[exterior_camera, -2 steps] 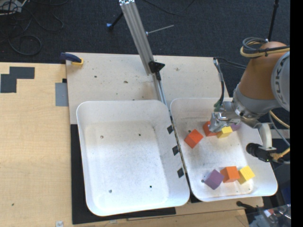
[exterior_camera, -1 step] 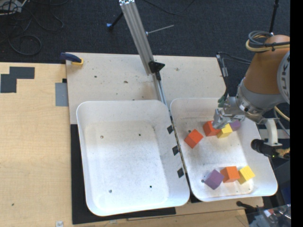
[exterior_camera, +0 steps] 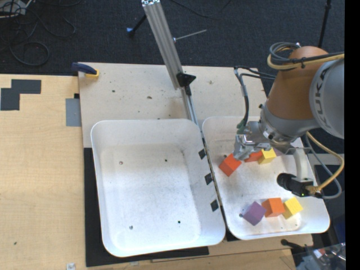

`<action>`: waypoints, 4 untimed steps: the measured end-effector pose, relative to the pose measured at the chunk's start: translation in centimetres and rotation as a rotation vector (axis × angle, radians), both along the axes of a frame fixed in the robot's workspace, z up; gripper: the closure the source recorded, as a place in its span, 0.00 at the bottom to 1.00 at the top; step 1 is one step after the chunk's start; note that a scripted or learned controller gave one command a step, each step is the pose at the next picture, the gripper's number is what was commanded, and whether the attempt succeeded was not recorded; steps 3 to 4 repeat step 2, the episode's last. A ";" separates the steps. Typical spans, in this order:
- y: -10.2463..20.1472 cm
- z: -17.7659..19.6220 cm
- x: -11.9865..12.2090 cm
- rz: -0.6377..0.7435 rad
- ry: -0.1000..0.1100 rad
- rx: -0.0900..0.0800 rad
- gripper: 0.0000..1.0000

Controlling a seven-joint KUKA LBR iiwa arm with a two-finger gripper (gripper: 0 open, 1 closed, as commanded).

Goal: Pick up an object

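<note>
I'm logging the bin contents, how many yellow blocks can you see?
2. One yellow block sits beside the tool under the arm; the other lies near the right bin's front edge. The arm may hide others.

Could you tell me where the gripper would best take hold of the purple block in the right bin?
Probably from above, across its two free flat faces. The purple block lies turned at an angle in the right bin, with an orange block close on its right, so the fingers should turn to match it and avoid that side.
</note>
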State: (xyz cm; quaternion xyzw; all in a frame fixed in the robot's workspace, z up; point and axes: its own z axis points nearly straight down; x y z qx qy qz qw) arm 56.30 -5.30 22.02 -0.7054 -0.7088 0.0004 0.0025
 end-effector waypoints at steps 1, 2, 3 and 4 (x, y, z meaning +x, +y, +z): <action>5.5 -0.5 -1.8 0.000 0.001 0.000 1.00; 10.5 0.8 -3.3 0.000 -0.001 0.000 1.00; 10.5 0.8 -3.3 0.000 -0.001 0.000 1.00; 10.5 0.8 -3.3 0.000 -0.001 0.000 1.00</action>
